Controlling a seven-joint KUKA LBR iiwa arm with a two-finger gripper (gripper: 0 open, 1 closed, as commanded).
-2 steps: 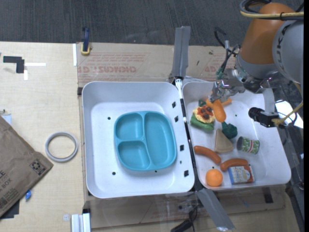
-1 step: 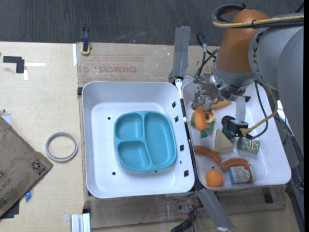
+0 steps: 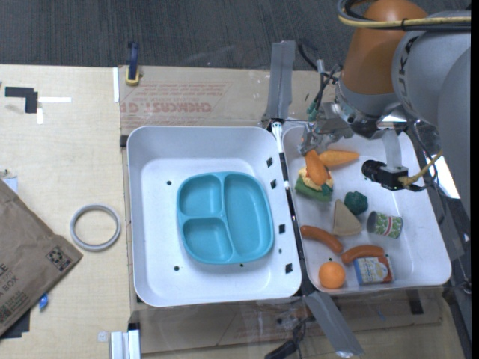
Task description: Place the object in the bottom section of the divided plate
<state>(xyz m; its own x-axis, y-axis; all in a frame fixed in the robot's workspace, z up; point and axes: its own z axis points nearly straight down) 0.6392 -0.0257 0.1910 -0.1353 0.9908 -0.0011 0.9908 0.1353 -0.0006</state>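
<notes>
1. Gripper (image 3: pixel 320 134) low over the upper left corner of the right bin (image 3: pixel 438 271); finger state impossible to tell. No object seen between them.
2. Plate (image 3: pixel 224 218) in the left bin (image 3: pixel 146 200), centre of frame, well apart from the gripper, down and to its left.
3. Teal, rounded, three sections: two small ones on the left, one long one on the right. All sections bare.
4. Just below the gripper: a carrot (image 3: pixel 338 157) lying sideways and an orange piece (image 3: pixel 316 168) atop a green-and-yellow item (image 3: pixel 313 188).
5. Further down the right bin: dark green lump (image 3: pixel 356 201), tan wedge (image 3: pixel 345 219), small can (image 3: pixel 385 224), two sausages (image 3: pixel 321 237) (image 3: pixel 362 253), orange (image 3: pixel 331 275), small carton (image 3: pixel 373 271).
6. Between gripper and plate: the two bins' adjoining walls.
7. Left of the bins, on the bench: tape ring (image 3: pixel 95 226) and cardboard box (image 3: pixel 26 264).
</notes>
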